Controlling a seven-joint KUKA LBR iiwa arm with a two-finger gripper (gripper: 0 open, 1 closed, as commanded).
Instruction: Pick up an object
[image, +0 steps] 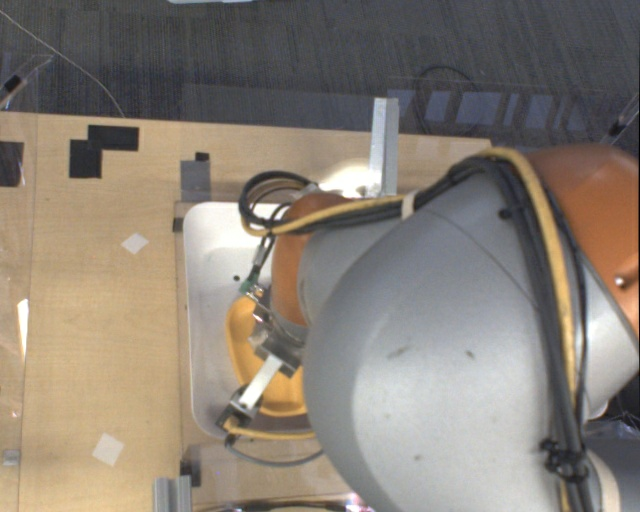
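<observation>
My grey arm with its orange band fills the right and middle of the camera view and reaches down into the white bin (205, 300). The gripper (264, 335) is low in that bin, mostly hidden under the wrist. Right beneath and beside it lies a yellow-orange rounded thing (243, 335), of which I see just the left rim and a lower part. I cannot tell whether the gripper touches or holds it.
The bin's left wall and bare floor show left of the gripper. Wooden bench top (100, 320) stretches to the left with black marks at the back left. A grey upright post (384, 145) stands behind the bin. The arm hides everything to the right.
</observation>
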